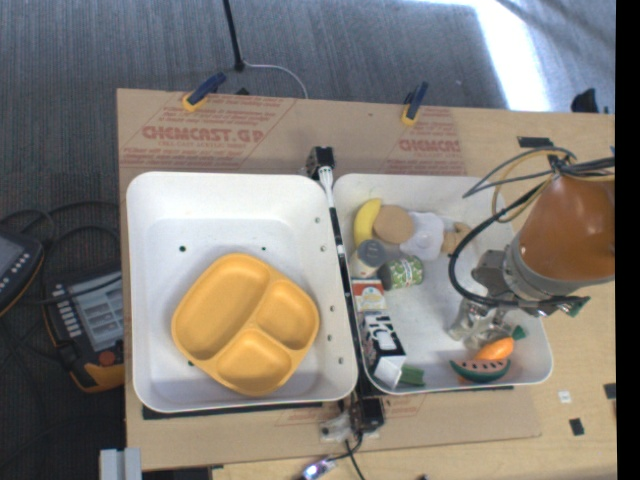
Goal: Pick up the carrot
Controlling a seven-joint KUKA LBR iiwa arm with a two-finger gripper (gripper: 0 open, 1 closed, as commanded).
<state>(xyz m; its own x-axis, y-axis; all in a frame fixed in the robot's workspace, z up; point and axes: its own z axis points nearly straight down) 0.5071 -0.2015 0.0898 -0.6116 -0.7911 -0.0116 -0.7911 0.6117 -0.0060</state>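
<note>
The carrot (494, 349), small and orange with a green top, lies near the front right corner of the right bin (440, 303). My gripper (482, 326) hangs under the orange-banded wrist, right behind the carrot and almost touching it. Its fingers (467, 325) stand apart and open, and nothing shows between them.
A watermelon slice (478, 370) lies just in front of the carrot. A banana (368, 218), a tan round piece (394, 224), a green can (402, 271) and small boxes (380, 330) crowd the bin's left side. The left bin (160, 218) holds a yellow divided plate (247, 321).
</note>
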